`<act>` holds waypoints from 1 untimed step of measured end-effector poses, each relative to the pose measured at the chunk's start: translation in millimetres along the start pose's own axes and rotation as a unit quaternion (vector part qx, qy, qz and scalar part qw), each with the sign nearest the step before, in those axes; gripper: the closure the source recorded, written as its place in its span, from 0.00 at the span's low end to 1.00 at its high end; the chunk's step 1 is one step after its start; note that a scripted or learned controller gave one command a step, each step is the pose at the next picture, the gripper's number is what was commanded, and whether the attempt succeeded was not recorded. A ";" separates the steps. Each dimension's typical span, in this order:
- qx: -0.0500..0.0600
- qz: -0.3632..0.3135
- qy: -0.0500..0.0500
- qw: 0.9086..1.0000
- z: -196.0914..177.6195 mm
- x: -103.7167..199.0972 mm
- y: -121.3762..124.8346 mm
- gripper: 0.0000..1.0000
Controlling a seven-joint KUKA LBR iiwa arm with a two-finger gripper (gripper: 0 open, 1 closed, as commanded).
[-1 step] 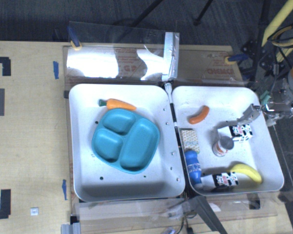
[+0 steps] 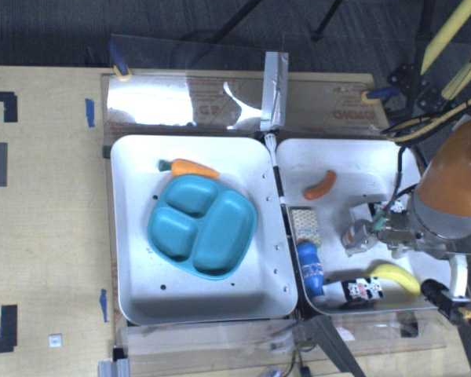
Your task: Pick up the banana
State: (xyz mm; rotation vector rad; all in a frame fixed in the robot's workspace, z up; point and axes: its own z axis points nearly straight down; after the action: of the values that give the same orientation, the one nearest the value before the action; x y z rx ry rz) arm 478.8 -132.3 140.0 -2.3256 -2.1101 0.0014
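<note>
Banana (image 2: 398,277) lies near right bin's (image 2: 341,154) front edge, touching a marker (image 2: 359,290). Arm's jaws hover just behind it; wide or narrow, cannot tell. Best approach: come down across the curve's middle, clear of marker and bottle (image 2: 309,268).

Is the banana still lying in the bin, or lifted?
Lying in the right bin: the banana rests on its floor near the front wall, beside the gripper.
</note>
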 end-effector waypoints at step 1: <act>-0.001 -0.083 0.000 0.997 -19.4 30.8 -2.3 0.00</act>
State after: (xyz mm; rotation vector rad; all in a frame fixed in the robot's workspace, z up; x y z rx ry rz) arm 479.6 -101.4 159.4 -2.1445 -2.2973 -0.0007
